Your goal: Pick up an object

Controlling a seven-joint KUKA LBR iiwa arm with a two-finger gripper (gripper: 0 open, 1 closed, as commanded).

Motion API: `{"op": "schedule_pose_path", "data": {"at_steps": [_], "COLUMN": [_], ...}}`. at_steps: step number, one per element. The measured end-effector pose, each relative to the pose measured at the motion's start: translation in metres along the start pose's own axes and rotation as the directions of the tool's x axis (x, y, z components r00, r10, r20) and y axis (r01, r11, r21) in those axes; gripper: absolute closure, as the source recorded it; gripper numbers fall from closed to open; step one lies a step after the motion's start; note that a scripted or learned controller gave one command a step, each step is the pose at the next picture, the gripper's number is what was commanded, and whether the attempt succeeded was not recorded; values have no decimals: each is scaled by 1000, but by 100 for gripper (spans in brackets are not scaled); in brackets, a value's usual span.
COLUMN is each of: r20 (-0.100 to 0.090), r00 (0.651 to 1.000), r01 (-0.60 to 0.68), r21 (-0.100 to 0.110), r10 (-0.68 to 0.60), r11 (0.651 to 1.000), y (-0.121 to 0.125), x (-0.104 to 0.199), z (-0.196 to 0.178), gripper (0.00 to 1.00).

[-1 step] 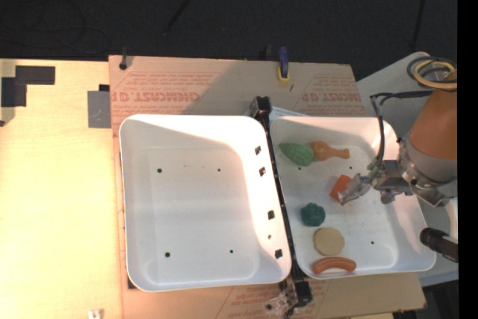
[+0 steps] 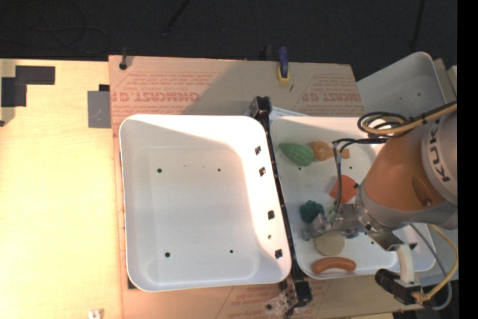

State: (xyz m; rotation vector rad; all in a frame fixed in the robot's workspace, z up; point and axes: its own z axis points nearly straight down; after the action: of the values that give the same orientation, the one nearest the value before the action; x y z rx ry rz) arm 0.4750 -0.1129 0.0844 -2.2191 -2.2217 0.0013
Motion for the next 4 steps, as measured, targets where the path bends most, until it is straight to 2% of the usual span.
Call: {"op": "schedule_pose_path", "data": {"at_steps": [1,2,3,4], "r20": [-1,-1,-1,-1], "r00": [1000,1000,1000,1000], "r01": [-9,4,5,2], "r21": [2,-7,-9,3], "r10": [9,-4,-5,-2], "r11": [1000,1000,1000,1000], "y": [0,2,29,-1], "x": [-3,38,81,108], "z": [-13,-108,-196,-205], "gripper": [100,100,100,100]}}
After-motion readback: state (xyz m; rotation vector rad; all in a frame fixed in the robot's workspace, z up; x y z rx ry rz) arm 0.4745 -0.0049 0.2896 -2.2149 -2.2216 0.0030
